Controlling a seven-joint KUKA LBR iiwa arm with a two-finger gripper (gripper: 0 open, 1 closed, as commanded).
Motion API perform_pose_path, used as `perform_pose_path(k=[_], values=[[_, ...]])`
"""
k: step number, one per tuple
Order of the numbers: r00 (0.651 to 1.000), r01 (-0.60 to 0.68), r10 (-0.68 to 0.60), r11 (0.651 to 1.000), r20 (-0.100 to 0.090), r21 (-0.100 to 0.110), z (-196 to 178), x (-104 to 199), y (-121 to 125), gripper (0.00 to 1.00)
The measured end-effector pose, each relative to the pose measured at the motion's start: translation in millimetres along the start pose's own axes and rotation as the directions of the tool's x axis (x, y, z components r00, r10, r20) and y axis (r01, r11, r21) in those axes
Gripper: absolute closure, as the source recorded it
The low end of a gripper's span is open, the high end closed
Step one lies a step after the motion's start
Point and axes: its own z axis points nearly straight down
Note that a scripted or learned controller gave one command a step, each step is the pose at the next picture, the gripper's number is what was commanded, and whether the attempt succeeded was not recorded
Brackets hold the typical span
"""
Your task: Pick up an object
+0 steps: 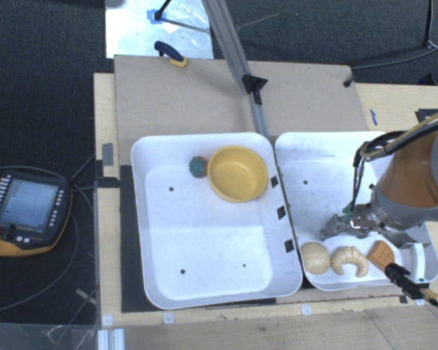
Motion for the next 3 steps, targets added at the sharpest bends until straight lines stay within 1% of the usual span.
perform_pose_path(k=[1,3], values=[[1.0,0.0,0.0,1.0,0.001,-0.005,-12.4,-0.3,1.4,1.0],[1.0,0.001,-0.001,1.0,0.002,-0.01,-137.9,-0.9,3.3,1.0]])
